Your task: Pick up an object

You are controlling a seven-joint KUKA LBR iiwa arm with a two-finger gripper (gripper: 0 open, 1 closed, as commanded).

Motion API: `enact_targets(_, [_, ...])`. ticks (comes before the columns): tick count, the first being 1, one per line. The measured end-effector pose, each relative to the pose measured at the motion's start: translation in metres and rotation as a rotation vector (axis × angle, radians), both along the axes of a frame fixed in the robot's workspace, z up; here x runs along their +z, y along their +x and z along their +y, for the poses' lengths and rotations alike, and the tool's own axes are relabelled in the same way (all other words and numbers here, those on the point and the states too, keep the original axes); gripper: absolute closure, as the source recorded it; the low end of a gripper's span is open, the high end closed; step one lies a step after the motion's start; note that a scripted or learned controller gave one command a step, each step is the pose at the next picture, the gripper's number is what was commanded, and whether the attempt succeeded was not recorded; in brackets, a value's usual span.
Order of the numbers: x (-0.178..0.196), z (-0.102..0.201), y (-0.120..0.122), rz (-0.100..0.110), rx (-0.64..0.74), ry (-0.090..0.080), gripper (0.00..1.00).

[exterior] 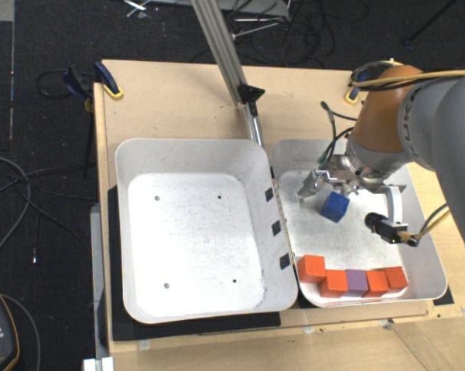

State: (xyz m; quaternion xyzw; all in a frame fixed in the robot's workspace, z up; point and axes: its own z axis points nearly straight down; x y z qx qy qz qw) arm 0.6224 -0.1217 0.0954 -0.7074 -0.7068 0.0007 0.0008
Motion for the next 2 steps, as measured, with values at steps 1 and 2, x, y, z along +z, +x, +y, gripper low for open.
enact_targets(1, [0.000,0.006,-0.042,0.001,-0.001,0.000,0.00])
enact_targets(2, [0.010,0.006,-0.040,-0.004,-0.001,-0.001,1.00])
